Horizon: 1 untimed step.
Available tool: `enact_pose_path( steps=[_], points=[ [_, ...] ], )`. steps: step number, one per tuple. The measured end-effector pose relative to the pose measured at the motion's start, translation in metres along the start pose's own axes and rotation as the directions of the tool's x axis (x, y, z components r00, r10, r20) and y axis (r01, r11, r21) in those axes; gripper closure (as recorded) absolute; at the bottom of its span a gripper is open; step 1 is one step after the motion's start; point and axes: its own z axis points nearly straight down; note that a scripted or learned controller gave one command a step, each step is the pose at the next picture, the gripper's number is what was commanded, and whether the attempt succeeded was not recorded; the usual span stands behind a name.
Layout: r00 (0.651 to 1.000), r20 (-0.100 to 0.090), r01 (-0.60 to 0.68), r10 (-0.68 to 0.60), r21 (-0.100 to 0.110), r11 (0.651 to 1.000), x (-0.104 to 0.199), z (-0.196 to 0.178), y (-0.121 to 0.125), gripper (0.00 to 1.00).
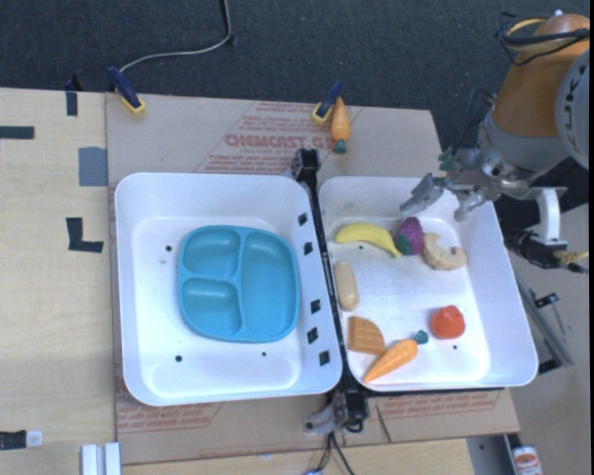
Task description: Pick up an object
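Right now the end effector (445,198) hangs over the upper right corner of the right bin (510,295), its 2 thin grey fingers (419,194) splayed apart with nothing between them. Above it sits the arm's rounded orange band (535,87), glossy against the grey casing.

Down in that shallow white plastic bin lie 7 toy foods. A curved yellow banana (366,237) rests near the top, touching a knobbly purple piece (410,234) at its right end. Just beside that is a tan, crescent-shaped bready piece (443,254), close under the spread fingers. A smooth pale oblong roll (346,284) lies along the left wall. Below it sits a square waffle (365,335) with a gridded orange-brown face, touching a tapered orange carrot (394,357) with a small green top. A round red tomato (447,322) sits apart, toward the right.

Over in the left bin (139,295), a matte turquoise plate (240,283) with 3 moulded compartments lies flat in the middle.

Both bins rest on a brown cardboard sheet (178,137) on the pale wooden tabletop (30,265). Another small orange carrot (340,125) lies on the cardboard beyond the bins, next to a yellow-and-blue clamp (126,89).
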Motion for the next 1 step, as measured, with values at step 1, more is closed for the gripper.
enact_pose_path(
  steps=[1],
  points=[
    [1.0, 0.004, -0.001, 0.001, -0.016, 1.0, -0.0177, 0.1229, 0.0293, 0.0]
  ],
)
